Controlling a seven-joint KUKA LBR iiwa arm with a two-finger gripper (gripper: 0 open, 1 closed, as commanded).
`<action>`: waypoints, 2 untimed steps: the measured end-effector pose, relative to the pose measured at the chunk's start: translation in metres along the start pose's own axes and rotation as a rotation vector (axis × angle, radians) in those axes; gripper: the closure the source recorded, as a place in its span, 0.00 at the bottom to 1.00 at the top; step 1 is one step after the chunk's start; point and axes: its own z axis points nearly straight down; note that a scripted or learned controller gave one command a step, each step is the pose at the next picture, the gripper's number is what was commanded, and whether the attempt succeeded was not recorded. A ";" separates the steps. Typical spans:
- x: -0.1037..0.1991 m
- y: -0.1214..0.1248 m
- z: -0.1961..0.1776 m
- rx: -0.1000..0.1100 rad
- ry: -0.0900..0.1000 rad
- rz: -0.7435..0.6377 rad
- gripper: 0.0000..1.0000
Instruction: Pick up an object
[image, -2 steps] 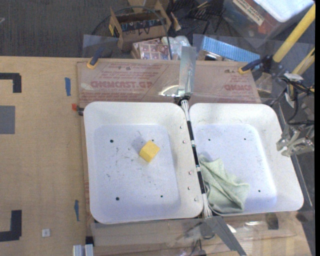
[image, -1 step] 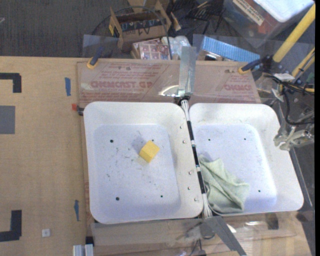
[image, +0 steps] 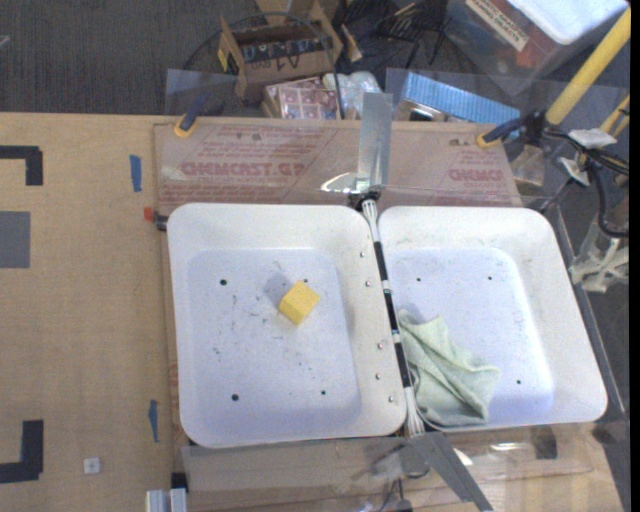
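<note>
Item: yellow block (image: 298, 302), centre of left bin (image: 200, 235); small, stiff, light, so you grip its flat opposite sides. Pale cloth (image: 445, 370), right bin (image: 560, 300) at 7 o'clock: soft; pinch a fold. Jaws' state: you cannot tell.

yellow block (image: 298, 302), pale-green cloth (image: 447, 371) — white bins (image: 200, 240)

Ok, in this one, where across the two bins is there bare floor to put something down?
Left bin: bare floor all round the yellow block, widest toward the near and left walls. Right bin: the far half and right side are bare. It is crowded at the near-left corner, where the pale green cloth lies bunched against the divider.
</note>
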 end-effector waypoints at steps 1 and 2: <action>-0.025 0.027 0.063 -0.002 0.002 0.213 1.00; 0.037 -0.019 0.151 -0.005 0.002 -0.399 1.00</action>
